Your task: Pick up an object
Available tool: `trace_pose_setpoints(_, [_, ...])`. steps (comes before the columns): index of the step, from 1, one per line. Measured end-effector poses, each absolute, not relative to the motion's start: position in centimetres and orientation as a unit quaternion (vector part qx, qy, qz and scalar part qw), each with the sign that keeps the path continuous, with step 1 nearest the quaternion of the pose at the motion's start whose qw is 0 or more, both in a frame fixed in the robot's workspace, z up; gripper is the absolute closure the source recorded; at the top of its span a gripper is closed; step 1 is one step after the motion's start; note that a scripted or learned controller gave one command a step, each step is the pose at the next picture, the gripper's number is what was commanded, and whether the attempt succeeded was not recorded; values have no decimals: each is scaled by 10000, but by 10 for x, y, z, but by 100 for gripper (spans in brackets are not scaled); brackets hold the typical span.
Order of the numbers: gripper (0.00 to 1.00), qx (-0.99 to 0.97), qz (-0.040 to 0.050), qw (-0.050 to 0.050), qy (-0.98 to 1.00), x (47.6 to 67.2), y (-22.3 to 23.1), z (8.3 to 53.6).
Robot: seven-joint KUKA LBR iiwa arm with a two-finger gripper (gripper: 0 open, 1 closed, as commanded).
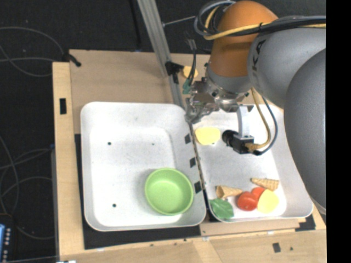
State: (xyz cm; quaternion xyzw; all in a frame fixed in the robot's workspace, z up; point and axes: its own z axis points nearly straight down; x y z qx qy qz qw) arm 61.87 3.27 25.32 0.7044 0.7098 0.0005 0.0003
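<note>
Camera view: my pincer [198, 113], grip state indiscernible, poised beside yellow disc [207, 136] in right bin [290, 163]; approach step; next, descend accurately.

My arm [285, 64] enters from right, orange band above wrist, wrist pitched downward. My gripper [193, 113] low at arm's left end.

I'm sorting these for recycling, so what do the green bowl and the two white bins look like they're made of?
Green bowl: probably plastic, matte to satin, judging by its even lime colour and soft sheen. Left bin and right bin: probably moulded plastic, smooth white with rounded corners and faint dark specks. The picture alone leaves it open.
</note>
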Motion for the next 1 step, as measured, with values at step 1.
trace_pose_setpoints(1, [100,7045,8,1,7097,622,83,256])
